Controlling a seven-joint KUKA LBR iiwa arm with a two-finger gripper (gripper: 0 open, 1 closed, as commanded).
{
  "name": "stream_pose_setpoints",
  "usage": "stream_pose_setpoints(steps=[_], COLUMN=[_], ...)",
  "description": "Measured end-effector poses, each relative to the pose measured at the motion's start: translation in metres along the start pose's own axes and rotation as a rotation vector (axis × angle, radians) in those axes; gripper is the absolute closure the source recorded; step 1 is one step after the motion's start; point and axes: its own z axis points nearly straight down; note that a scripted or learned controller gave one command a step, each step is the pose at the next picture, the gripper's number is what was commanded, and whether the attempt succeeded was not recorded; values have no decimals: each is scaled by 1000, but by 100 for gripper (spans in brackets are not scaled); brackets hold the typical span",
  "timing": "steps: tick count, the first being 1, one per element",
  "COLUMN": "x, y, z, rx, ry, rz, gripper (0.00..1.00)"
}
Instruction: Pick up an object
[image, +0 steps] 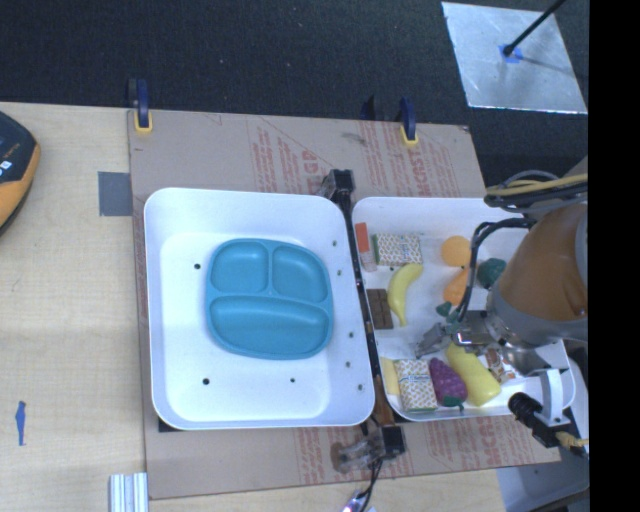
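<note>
The gripper (455, 338) hangs low in the right bin (385, 215) (its grip state cannot be told), just above a yellow block (478, 380) and purple toy (447, 379). A banana (402, 290) lies nearby; the left bin (170, 300) holds a blue tray (268, 298).

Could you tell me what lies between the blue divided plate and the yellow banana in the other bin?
In the camera view, between the blue divided plate and the yellow banana lie the two white bins' adjoining rims and a small brown block.

Robotics lab: cardboard-covered bench (250, 150) held by clamps (142, 105), white bins (160, 300), cabling.
</note>
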Motion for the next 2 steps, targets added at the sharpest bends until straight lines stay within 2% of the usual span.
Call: stream_pose_setpoints(steps=[1, 2], x=[-2, 76], y=[-3, 0], z=[-7, -102], rx=[10, 3], ry=[2, 6], rz=[1, -4], gripper=[100, 100])
